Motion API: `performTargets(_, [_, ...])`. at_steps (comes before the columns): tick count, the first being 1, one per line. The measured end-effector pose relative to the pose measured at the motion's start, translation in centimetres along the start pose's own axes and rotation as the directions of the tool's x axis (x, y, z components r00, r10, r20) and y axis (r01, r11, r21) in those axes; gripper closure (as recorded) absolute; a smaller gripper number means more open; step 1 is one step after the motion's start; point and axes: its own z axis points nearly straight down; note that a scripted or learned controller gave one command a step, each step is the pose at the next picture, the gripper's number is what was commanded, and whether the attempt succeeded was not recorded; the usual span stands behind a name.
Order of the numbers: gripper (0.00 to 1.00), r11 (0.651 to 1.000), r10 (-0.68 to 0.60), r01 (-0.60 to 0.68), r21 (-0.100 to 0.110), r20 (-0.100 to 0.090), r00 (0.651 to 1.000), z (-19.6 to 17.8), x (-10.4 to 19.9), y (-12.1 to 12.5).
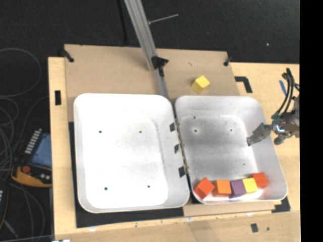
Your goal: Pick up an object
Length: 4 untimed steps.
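Blocks [231,186] along right bin's [217,110] near edge

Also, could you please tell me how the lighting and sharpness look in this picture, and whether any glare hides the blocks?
Camera view: soft overall; even light; the left white bin is washed out, the right white bin shows grey shading; no glare on the coloured blocks; the gripper at the right edge is blurred.
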Motion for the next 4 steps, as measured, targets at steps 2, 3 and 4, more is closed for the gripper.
performTargets(2, [0.0, 1.0, -0.011, 0.011, 0.006, -0.003, 1.0, 12.4, 10.9, 0.5])
performTargets(3, [0.0, 1.0, -0.013, 0.013, -0.008, -0.001, 1.0, 6.4, 15.1, 9.8])
performTargets(4, [0.0, 1.0, -0.012, 0.012, 0.005, -0.002, 1.0, 6.8, 17.9, 4.2])
